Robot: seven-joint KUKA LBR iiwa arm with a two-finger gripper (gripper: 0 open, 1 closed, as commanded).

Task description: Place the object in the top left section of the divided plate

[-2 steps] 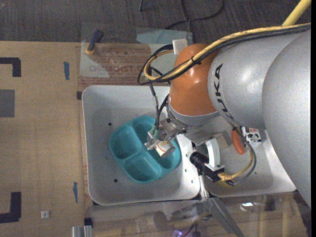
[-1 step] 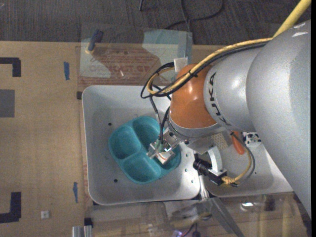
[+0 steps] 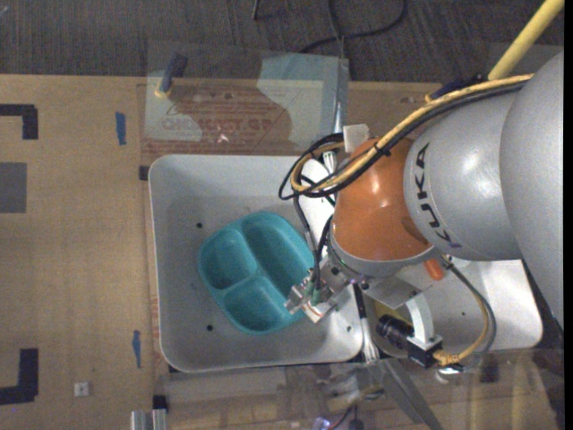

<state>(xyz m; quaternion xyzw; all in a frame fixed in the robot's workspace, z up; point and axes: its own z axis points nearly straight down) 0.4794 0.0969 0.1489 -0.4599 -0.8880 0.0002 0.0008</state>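
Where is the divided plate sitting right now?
The teal divided plate lies in the left white bin, toward its middle and right. The gripper sits at the plate's lower right edge, under the arm's orange band.

"KUKA" lettering on the grey arm (image 3: 466,186) (partly cut off), cardboard print unreadable

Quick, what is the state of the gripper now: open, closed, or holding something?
Gripper: cannot be told. It sits at the right edge of the teal plate, in the left bin.
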